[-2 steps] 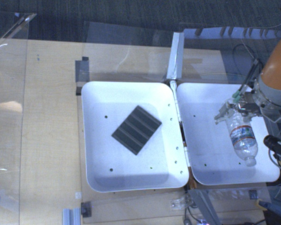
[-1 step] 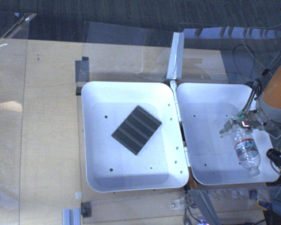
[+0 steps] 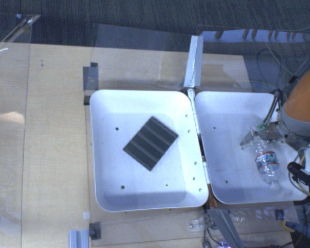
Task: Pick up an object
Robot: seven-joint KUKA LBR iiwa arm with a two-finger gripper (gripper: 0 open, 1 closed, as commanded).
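Claw [image 3: 254, 137], grip state unclear, hovers over the clear crumpled plastic bottle [image 3: 266, 162] near the tabletop's right edge—descent looks next.

No text, brand or number is showing legibly anywhere; the clear plastic bottle [image 3: 266, 161] near the right bin's [image 3: 222, 112] right edge is perhaps wearing a label, too blurred to read.

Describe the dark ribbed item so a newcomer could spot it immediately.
Of the two white bins, take the left bin. Near its middle lies a dark grey ribbed slab, flat and turned like a diamond. It is opaque and alone there, unlike the clear plastic bottle in the right bin.
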